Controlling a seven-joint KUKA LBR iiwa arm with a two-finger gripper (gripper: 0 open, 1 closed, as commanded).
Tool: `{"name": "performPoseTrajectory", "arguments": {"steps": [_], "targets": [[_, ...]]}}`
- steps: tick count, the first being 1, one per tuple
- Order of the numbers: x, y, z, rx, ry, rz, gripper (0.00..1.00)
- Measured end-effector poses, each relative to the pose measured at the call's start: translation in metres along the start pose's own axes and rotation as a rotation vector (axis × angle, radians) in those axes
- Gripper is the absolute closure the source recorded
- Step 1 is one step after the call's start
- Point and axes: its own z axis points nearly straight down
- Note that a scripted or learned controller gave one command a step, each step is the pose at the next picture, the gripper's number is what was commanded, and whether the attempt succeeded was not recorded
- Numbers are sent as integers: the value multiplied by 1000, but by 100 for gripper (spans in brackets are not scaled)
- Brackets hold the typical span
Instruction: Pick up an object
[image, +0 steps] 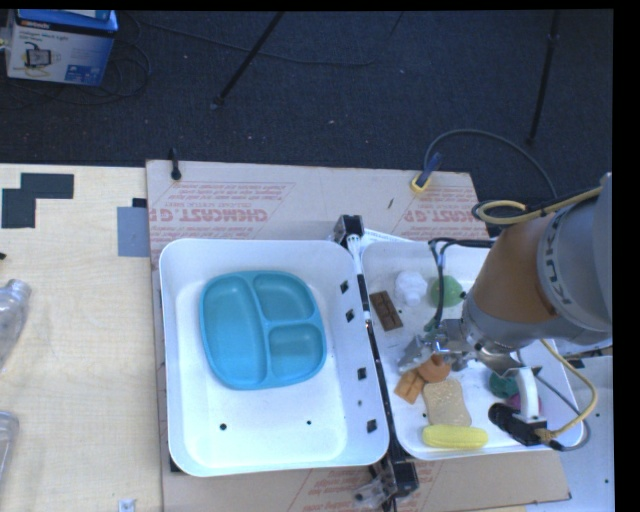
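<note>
The arm (540, 275) is down in the right bin (400, 262), and its gripper (435, 352) sits low over an orange block (433, 370), so the step in hand looks like the reach and descent onto a pick. How wide the fingers stand, and whether they hold anything, cannot be told from here. The block lies just above a tan sponge (447, 403), with a yellow corn cob (454, 436) beyond the sponge; next, the fingers likely need to close squarely on the block and lift straight up.

Fixed overhead camera, slanted, both bins (180, 300)
</note>
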Motion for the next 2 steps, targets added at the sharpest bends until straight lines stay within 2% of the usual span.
{"name": "performPoseTrajectory", "arguments": {"steps": [1,2], "targets": [[0,0,-9,3,3,3,100],[65,10,-98,1,-1,-2,100]]}}
